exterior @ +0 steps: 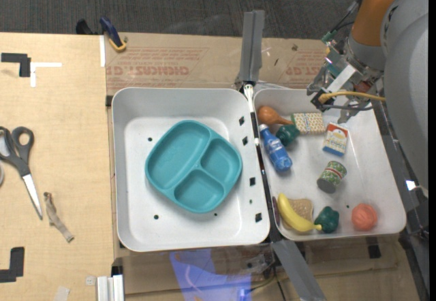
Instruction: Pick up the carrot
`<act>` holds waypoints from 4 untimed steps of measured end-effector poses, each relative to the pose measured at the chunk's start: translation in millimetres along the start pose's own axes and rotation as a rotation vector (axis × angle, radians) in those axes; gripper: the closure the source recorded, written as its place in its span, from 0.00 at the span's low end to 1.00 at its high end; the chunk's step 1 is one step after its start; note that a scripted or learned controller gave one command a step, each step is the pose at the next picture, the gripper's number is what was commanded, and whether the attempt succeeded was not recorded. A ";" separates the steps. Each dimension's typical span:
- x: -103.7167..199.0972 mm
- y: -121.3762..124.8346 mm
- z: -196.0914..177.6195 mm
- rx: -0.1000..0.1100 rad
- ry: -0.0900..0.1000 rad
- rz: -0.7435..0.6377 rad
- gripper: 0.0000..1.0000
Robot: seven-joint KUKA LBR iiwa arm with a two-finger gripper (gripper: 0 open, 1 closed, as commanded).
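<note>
The carrot is a small orange piece with a dark green leafy end. It lies at the back left of the right bin, close to the divider. My gripper hangs over the back of that bin, to the right of the carrot and apart from it. It is open, with nothing between its fingers. A speckled beige block lies between the carrot and the gripper.
The right bin also holds a blue bottle, a red and white carton, a can, a banana, a green pepper and an orange ball. A teal divided plate sits in the left bin.
</note>
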State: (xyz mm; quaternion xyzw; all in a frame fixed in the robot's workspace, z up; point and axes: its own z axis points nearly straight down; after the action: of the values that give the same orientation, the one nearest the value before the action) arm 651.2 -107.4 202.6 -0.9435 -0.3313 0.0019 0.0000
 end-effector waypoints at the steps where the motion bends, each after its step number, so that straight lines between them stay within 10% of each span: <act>1: -11.7 16.5 8.3 0.001 0.001 0.365 0.00; 4: -11.8 16.5 8.3 0.001 0.001 0.366 0.00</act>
State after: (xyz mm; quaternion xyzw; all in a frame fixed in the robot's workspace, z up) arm 652.2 -127.7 194.3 -0.9881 -0.1540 0.0017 0.0001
